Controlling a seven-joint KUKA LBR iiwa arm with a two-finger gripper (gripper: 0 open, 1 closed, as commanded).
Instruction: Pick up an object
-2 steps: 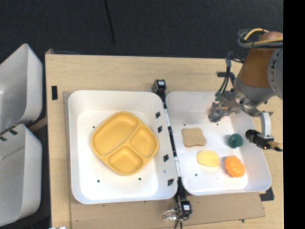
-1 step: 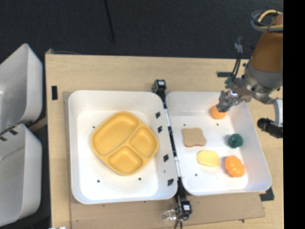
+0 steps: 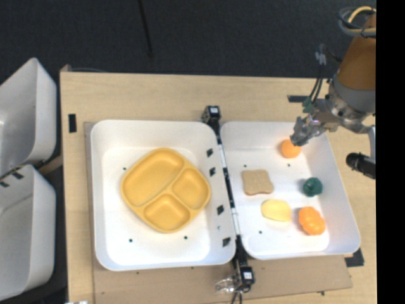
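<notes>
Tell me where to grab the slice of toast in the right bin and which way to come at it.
Grip the toast across its two side edges, coming straight down from above. It lies flat on the bin floor, so only its thin edges offer purchase. There is open floor around it, with the yellow piece nearest, so the fingers probably have room.

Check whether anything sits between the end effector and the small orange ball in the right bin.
Nothing visible does. The end effector hangs just above the small orange ball at the right bin's far side; the other items lie nearer the camera.

Yellow tray (image 3: 166, 189), white bins (image 3: 101, 246), teal-green piece (image 3: 312, 186).
</notes>
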